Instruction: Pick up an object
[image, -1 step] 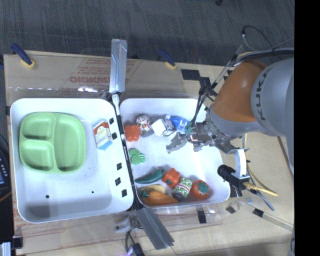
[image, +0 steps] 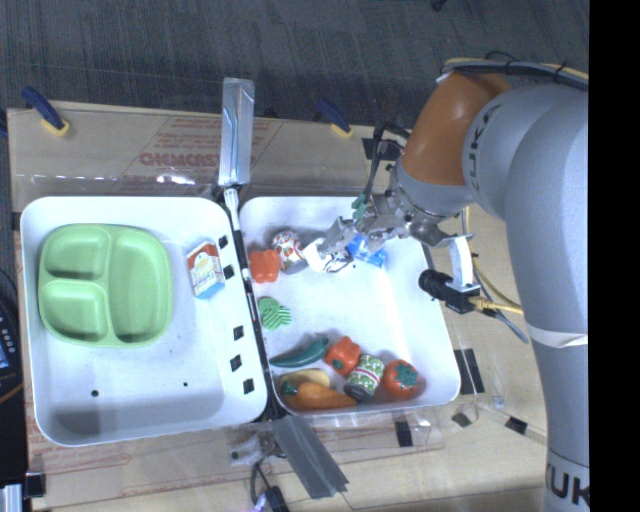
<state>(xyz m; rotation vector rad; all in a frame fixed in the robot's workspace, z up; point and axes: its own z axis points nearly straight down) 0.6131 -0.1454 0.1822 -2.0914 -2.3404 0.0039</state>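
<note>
My gripper (image: 345, 243) hangs low over the back of the right bin (image: 420, 310), with the grey arm and its orange band reaching in from the right. Directly at its tip lie a small white object (image: 316, 256) and a blue item (image: 373, 256); I cannot tell whether either one is held. Just left of these sit a round patterned toy (image: 287, 246) and an orange piece (image: 264, 266). A green ridged piece (image: 275, 315) rests near the bin's left wall.
Along the right bin's front edge lie a green pepper (image: 300, 352), a red-orange toy (image: 343, 352), a can (image: 366, 375), a tomato (image: 401, 378) and a carrot (image: 315, 398). The left bin (image: 130, 400) holds a green divided plate (image: 104, 284) and a small carton (image: 205, 270).
</note>
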